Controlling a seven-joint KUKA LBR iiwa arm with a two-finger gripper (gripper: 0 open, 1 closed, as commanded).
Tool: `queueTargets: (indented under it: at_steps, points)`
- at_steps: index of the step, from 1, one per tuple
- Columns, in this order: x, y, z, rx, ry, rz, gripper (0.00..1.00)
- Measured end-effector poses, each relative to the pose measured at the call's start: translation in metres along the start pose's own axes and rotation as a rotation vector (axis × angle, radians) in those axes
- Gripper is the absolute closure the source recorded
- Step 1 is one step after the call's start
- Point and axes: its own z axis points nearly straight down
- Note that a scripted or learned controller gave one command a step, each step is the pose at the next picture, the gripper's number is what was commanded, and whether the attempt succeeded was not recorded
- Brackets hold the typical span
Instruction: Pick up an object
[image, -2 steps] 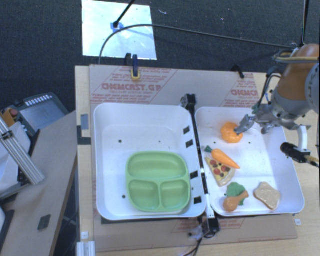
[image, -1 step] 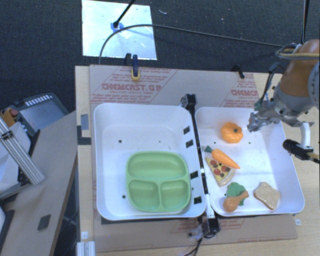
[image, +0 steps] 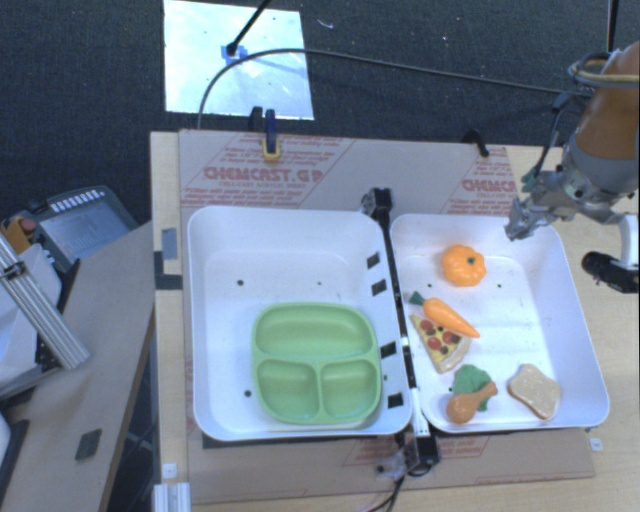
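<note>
The gripper (image: 522, 222) hangs over the far right corner of the right bin (image: 575, 300); its fingers are too small and blurred to judge, and nothing shows between them. Below it lie an orange pumpkin (image: 464, 265), a carrot (image: 447, 314), a pizza slice (image: 441, 343), a drumstick (image: 468, 394) and a bread slice (image: 534, 390), all apart from it. The left bin (image: 215, 300) holds a green divided tray (image: 315, 362); the board (image: 330, 165) beneath reads "CHEMCAST", with dark carpet (image: 80, 80) beyond.
</note>
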Motion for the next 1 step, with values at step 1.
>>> queueTargets:
  at_steps: [1]
  points:
    - [-0.0003, 0.0019, -0.0417, 0.002, 0.0, 0.0, 1.0]
